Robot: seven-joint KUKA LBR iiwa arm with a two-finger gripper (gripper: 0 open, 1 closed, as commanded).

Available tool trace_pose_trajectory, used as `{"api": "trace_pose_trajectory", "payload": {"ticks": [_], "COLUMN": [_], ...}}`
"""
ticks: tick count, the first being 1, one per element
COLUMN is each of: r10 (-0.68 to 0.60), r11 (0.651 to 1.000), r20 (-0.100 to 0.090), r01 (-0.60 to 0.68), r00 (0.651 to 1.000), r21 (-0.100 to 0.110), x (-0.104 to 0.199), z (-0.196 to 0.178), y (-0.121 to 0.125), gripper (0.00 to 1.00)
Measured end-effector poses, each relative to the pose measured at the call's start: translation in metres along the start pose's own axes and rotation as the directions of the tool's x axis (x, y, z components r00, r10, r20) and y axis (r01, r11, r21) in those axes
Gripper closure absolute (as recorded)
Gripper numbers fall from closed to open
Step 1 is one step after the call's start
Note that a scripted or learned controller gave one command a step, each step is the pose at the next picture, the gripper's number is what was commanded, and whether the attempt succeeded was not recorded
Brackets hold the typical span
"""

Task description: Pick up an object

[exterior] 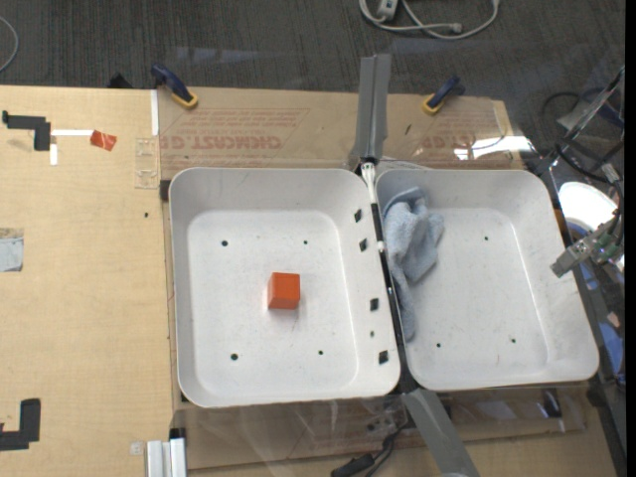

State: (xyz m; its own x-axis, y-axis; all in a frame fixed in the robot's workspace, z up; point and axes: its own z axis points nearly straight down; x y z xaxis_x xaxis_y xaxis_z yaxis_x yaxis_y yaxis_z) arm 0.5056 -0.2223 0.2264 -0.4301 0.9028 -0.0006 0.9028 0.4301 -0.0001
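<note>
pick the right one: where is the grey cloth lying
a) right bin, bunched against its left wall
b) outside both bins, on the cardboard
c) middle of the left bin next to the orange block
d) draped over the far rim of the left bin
a: the grey cloth sits crumpled inside the right bin, up against the wall it shares with the left bin, while the orange block lies alone near the middle of the left one.

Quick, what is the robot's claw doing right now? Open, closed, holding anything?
Gripper: at the right bin's right edge; whether open or closed cannot be told. It holds nothing visible.

Block (284, 291) left bin, cloth (411, 238) right.
</note>
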Motion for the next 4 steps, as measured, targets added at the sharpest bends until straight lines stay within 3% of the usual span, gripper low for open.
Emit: {"api": "trace_pose_trajectory", "payload": {"ticks": [1, 2, 3, 4], "r10": [-0.223, -0.446, -0.82, -0.985], "r11": [0.975, 0.895, 0.573, 0.17], "r20": [0.003, 0.002, 0.002, 0.003], "r01": [0.223, 0.446, 0.82, 0.985], "r00": [0.975, 0.895, 0.573, 0.17], "r21": [-0.001, -0.001, -0.001, -0.001], "x": [0.001, -0.012, -0.012, 0.004], "z": [-0.09, -0.073, -0.036, -0.022], "y": [0.004, 0.027, 0.027, 0.013], "gripper": [1.0, 1.0, 1.0, 1.0]}}
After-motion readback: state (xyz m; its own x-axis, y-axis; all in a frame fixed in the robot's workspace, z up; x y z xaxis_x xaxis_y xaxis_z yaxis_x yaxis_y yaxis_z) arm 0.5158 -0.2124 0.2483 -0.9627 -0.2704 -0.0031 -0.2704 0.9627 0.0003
